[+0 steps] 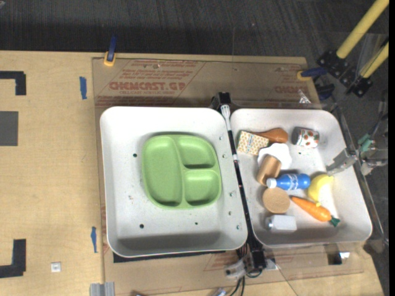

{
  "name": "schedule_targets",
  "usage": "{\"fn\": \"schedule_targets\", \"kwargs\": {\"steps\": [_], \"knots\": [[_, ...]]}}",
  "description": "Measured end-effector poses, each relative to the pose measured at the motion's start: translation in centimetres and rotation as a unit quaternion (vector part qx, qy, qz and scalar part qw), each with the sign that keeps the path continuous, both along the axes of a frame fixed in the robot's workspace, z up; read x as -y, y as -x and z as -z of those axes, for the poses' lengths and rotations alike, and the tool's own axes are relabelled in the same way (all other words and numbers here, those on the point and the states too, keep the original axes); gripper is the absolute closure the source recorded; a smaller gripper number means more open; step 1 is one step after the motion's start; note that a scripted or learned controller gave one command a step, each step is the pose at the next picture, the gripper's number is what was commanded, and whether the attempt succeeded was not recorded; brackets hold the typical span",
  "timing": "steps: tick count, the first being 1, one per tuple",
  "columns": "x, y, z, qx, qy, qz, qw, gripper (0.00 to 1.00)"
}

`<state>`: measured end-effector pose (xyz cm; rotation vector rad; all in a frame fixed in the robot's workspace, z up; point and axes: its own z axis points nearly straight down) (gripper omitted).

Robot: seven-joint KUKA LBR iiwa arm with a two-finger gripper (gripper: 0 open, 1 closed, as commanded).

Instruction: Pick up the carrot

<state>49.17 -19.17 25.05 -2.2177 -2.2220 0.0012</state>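
White bins (117,165) on brown bench (49,165), orange carrot (313,210) in right bin, dark floor (185,11).

Two white bins sit side by side on the bench. The left bin (117,184) holds a green divided plate (182,169) at its centre. The right bin (355,211) is crowded: the carrot (313,209) lies in its lower right, beside a yellow fruit (320,187), possibly a lemon. A blue-and-white bottle (289,182) and a brown cup (268,168) lie just left.
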Motion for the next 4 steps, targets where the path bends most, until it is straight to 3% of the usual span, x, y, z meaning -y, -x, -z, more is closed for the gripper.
{"fn": "schedule_targets", "kwargs": {"steps": [1,2,3,4], "knots": [[-2.7,0.7,13.8,-0.003,-0.0011,0.034,0.9994,0.00],[-4.9,1.1,16.1,0.002,0.0011,-0.070,0.9976,0.00],[-8.8,0.9,16.1,0.006,0.0042,-0.146,0.9893,0.00],[-0.3,-1.6,16.2,0.008,0.0068,-0.276,0.9610,0.00]]}}
